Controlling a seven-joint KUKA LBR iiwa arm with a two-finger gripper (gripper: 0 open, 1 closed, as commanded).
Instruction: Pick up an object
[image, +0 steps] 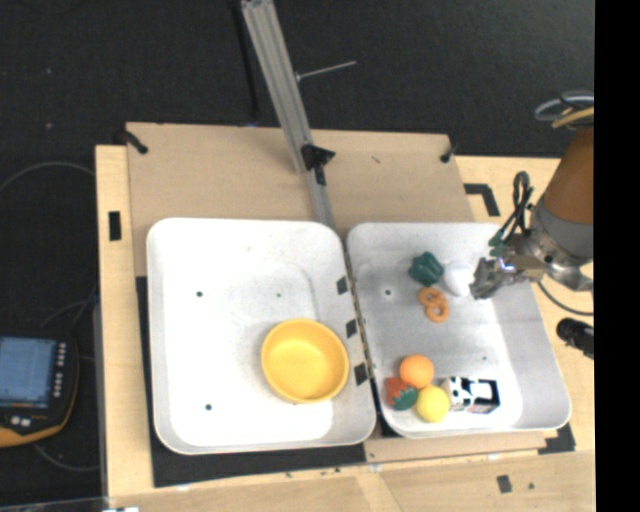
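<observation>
The right bin holds a green block, a small orange ring-shaped piece, an orange ball, a yellow ball, a red and green piece and a black-and-white box. My gripper hangs over the upper right part of this bin, to the right of the green block and the orange ring. Nothing shows between its fingers. A pale object lies just left of the gripper.
A yellow bowl sits in the left bin near its lower right. A grey metal pole slants down from the top to the gap between the bins. A handheld pendant lies at the far left.
</observation>
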